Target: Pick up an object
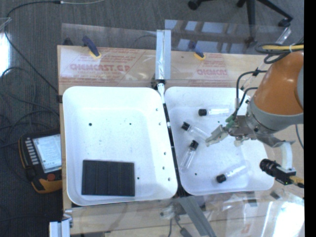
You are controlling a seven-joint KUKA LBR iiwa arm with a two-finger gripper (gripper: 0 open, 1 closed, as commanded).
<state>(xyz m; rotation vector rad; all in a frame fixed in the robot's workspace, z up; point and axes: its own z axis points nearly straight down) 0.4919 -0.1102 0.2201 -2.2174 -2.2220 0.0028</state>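
Four small clear vials with black caps are seen lying in the right bin (pixel 256 184), and none of them is lifted. One vial (pixel 214 111) lies near the bin's far wall, its cap pointing toward the divider. A second vial (pixel 193 130) lies slanted just below it, closer to the divider. A third vial (pixel 189 153) is set near the middle of the bin's left half, its cap uppermost in the view. The fourth vial (pixel 230 174) rests near the front wall, cap to the lower left.

The claw (pixel 217 135) is held low over the right bin, between the second and third vials and to their right; nothing is seen between its fingers, which appear parted. The grey arm with its orange band (pixel 279 85) is reached in from the right edge.

In the left bin (pixel 74 107) a flat dark rectangular pad (pixel 108 178) is laid in the front corner. Both bins are carried side by side on the desk (pixel 118 65). A yellow-and-black handheld unit (pixel 42 162) is seen on the floor to the left.
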